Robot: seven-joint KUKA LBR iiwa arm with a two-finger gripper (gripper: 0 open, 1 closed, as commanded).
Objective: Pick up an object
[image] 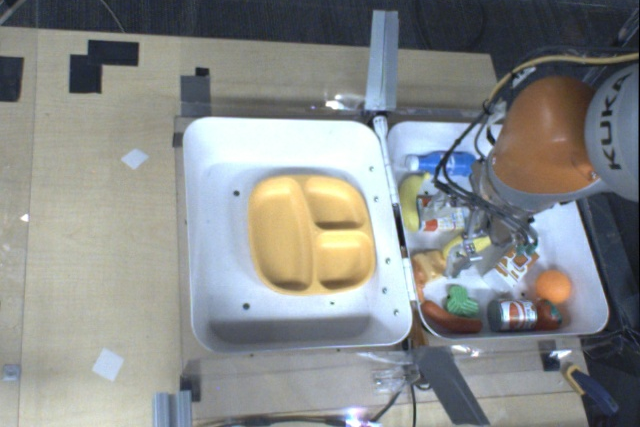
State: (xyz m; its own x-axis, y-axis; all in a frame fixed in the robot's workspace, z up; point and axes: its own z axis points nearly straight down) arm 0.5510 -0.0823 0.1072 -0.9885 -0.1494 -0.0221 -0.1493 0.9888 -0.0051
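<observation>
My gripper (484, 245) hangs low in the right bin (590, 260), under the orange wrist band, over a pile of small items. Around it lie a yellow banana-like piece (411, 195), a blue and white bottle (441, 164), a packet (433, 213), a green toy (460, 299), a red sausage (447, 317), a dark can (515, 315) and an orange ball (553, 286). A yellow bit shows close by the fingers, but whether it sits between them is unclear.
The left bin (210, 215) holds a yellow divided tray (310, 233). A metal post (382, 60) rises between the bins at the back. The arm body covers the right bin's upper right part.
</observation>
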